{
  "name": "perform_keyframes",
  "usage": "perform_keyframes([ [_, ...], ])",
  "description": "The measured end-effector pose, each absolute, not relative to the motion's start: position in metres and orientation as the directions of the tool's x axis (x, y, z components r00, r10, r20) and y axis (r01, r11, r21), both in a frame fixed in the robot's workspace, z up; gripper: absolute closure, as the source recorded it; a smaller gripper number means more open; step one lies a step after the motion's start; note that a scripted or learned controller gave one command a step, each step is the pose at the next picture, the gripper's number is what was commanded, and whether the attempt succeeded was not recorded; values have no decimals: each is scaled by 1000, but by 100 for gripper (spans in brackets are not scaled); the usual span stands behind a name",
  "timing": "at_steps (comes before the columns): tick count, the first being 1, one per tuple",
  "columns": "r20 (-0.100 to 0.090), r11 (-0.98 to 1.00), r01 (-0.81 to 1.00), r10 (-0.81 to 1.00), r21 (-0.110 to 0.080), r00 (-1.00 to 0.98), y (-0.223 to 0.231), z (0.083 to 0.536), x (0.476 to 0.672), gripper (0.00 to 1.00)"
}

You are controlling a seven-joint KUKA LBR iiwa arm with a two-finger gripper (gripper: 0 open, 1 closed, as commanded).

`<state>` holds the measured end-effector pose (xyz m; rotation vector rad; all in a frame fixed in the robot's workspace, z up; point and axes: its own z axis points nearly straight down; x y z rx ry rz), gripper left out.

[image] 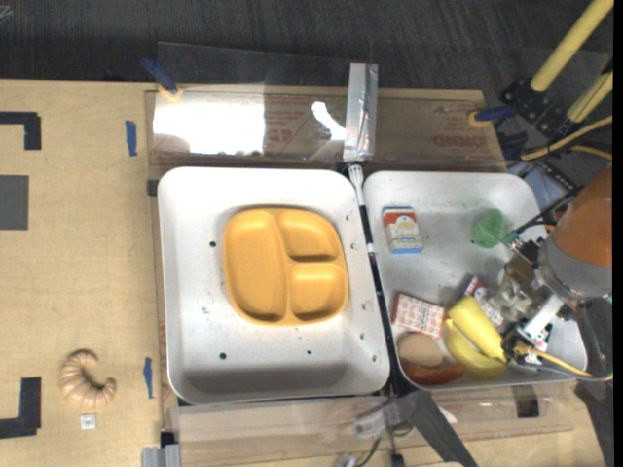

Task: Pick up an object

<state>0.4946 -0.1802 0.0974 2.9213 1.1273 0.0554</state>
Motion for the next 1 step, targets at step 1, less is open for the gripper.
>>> perform_keyframes([
  [1,14,-962,274,274,11,962,-169,94,517,100],
])
